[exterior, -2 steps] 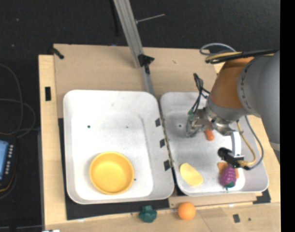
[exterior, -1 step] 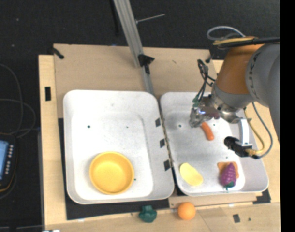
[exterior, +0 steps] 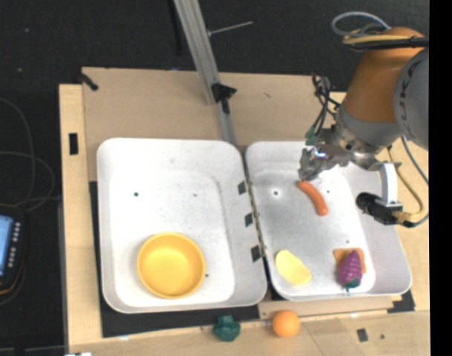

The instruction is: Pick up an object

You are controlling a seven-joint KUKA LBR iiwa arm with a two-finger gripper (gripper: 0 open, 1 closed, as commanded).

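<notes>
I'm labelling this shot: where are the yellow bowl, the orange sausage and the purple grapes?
yellow bowl (exterior: 170, 264), camera view, middle of its inside.
orange sausage (exterior: 313, 197), camera view, mid-length.
purple grapes (exterior: 350, 268), camera view, centre of the bunch.

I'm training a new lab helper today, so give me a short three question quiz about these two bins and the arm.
1. True or false: the yellow bowl sits in the left bin.
2. Which item lies nearest the gripper? A) purple grapes B) orange sausage C) pale yellow piece
3. Fill in: the orange ball and green toy lie on the ____, outside both bins.

Key: 1 true; 2 B; 3 bench.
</notes>
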